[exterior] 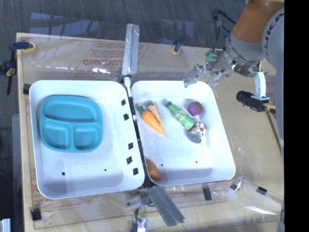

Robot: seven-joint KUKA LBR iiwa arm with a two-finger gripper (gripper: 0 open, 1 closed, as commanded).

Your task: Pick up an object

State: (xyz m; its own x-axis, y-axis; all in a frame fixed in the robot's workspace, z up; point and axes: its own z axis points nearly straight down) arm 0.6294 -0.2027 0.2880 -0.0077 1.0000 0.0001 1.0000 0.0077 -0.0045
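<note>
The grey arm with its orange band reaches in from the right, and its jaws [205,76] hang over the far right corner of the right bin [219,144], spread open with nothing between the fingers. Below and to the left of them, inside that bin, lie the objects to be picked: an orange carrot [153,121] with a pale cone-shaped piece [154,111] resting along its top, a green bottle [180,115] lying on its side at a slant, a small purple round object [195,108] just beside the bottle's far end, and a small grey item with red and white markings [197,131] touching the bottle's lower end. A brown rounded object [153,169] sits apart from these, against the bin's near left wall. The left bin [72,173] holds a blue divided tray [70,123] with one long compartment and two smaller ones. Both bins rest on the table [251,178], which is covered by a clear sheet; red printed lettering [101,61] shows through it behind the left bin, mirrored and too blurred to read. No label on the bottle is legible.
</note>
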